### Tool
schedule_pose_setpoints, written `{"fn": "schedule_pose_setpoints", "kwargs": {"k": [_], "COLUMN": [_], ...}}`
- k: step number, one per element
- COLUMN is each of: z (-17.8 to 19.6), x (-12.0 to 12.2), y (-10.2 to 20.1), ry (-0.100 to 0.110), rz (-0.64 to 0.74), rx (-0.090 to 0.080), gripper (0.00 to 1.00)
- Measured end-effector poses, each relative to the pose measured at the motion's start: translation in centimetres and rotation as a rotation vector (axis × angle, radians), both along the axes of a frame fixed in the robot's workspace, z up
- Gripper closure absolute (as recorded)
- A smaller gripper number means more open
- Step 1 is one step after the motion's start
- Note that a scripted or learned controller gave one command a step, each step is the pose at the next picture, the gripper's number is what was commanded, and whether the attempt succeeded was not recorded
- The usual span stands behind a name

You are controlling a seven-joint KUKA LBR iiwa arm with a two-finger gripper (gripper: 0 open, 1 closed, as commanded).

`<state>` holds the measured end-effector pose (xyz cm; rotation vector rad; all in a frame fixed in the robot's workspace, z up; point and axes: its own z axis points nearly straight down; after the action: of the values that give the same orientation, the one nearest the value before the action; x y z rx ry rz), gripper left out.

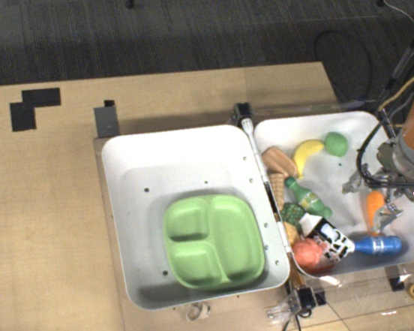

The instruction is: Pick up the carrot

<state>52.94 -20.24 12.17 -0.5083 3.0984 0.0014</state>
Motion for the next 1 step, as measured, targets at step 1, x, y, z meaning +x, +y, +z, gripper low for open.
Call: {"fn": "schedule_pose_setpoints", "kwargs": {"k": [1], "z": [-3.22], "x": [-1.0], "y": [-0.3], "ry": [-0.015], "rz": [0.159], "rx": [-0.005], "gripper": [0.0]}}
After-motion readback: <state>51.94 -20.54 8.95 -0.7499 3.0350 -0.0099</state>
